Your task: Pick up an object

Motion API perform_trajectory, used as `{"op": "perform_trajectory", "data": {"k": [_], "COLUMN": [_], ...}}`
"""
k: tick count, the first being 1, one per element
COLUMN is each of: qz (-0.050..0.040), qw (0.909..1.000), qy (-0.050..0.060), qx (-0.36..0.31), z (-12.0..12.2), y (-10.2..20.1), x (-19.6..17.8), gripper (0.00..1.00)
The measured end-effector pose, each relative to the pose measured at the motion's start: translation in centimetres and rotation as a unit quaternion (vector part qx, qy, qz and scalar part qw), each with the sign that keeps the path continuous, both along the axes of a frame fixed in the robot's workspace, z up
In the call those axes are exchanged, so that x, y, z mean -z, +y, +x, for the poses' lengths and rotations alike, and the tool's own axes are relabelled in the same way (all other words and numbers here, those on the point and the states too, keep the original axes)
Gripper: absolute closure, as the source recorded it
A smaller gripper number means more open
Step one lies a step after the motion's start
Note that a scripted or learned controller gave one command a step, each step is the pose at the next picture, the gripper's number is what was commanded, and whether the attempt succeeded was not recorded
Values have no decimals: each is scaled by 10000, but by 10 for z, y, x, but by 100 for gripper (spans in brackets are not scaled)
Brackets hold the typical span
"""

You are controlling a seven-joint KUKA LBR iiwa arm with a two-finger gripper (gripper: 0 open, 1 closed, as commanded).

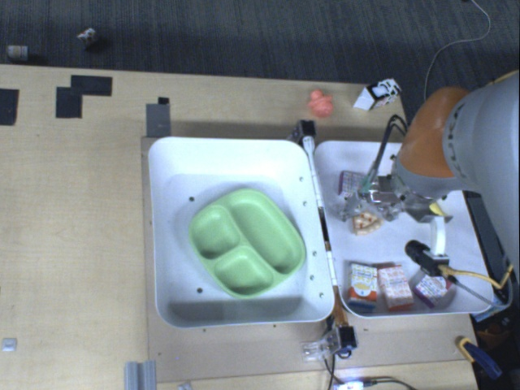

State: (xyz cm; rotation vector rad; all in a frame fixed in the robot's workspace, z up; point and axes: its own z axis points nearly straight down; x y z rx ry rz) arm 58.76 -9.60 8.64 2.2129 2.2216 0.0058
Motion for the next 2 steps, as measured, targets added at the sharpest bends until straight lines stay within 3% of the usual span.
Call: {"op": "perform_trajectory", "data": {"k": [1,2], "qz": [-4,13], "qw": [10000,10000], "qy": [-33,16], "qx": [-22,-4], "z": [2,-76], "y": [1,34], "x": [-12,-99], "gripper": [100,100]}}
